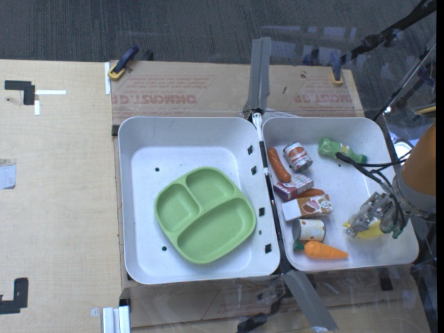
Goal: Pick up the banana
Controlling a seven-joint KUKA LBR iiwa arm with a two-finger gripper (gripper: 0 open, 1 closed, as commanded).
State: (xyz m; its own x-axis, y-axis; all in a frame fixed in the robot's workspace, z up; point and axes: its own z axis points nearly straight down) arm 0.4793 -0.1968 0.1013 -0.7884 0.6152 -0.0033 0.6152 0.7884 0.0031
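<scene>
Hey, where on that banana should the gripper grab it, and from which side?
Judging from what shows, take the banana across its narrow body near the middle, coming straight down from above. It lies flat on the floor of the right bin, close to the near right wall, so a side approach looks blocked. The gripper already sits over it and hides much of it.

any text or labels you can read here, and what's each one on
"CHEMCOT" style red print, upside down and mirrored-looking, on the cardboard sheet behind the left bin: only partly legible.
Labels on the small can, the red-and-white carton, the orange packet and the lying can: too small and blurred to read.
</scene>
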